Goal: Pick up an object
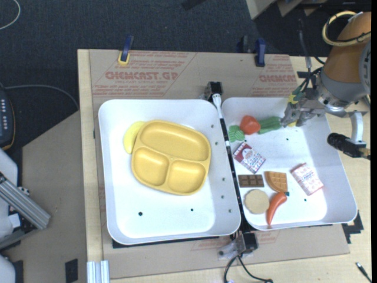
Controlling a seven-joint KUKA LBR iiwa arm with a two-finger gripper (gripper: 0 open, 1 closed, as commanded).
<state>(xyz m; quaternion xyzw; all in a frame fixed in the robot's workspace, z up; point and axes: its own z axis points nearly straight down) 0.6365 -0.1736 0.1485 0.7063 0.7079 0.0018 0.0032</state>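
Now, from the camera view: the pincer (296, 115) hangs at the right bin's (336, 181) far edge, just beside the green vegetable (270, 124); whether it's released or clenched, can't tell. Risk: clipping the rim, or nudging the tomato (250, 124) away.

The grey arm with its orange band (347, 46) reaches in from the right, wrist angled down and leftward, its metal two-finger gripper (293, 118) held low.

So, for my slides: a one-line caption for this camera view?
Gripper at the right bin's far edge beside toy food; yellow divided plate in the left bin.
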